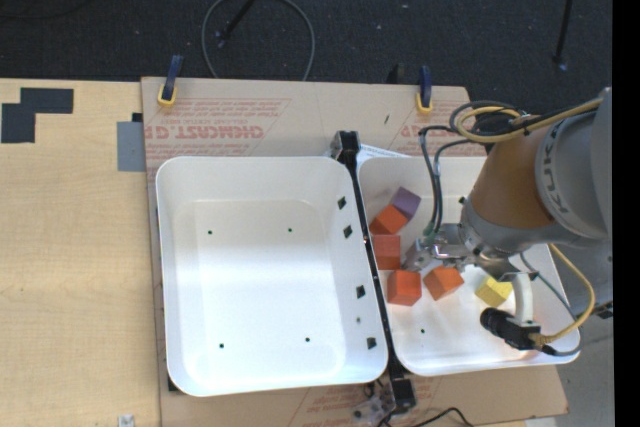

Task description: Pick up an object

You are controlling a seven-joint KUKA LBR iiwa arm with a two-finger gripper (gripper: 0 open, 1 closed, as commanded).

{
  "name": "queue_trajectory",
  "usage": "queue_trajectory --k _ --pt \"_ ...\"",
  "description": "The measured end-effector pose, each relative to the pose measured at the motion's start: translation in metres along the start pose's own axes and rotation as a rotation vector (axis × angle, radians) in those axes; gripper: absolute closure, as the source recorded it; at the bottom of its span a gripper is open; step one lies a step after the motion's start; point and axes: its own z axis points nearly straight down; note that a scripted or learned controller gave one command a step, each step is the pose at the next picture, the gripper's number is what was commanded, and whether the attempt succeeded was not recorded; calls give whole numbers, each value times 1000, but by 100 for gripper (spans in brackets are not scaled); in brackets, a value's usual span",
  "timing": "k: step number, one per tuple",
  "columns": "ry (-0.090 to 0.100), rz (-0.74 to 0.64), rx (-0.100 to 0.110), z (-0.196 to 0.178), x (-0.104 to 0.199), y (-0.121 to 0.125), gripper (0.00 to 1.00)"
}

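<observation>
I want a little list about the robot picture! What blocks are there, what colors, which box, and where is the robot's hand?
boxes: left bin and right bin, both white, side by side
blocks: all in the right bin
orange blocks: four
purple block: one, at the far end
yellow block: one, under the arm
arm: grey and orange, over the right bin
gripper: low among the orange blocks
holding something: cannot tell
</observation>
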Motion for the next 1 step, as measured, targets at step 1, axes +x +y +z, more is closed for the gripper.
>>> queue_trajectory --k 1 --pt "4 -3 6 2 -5 -38 0"
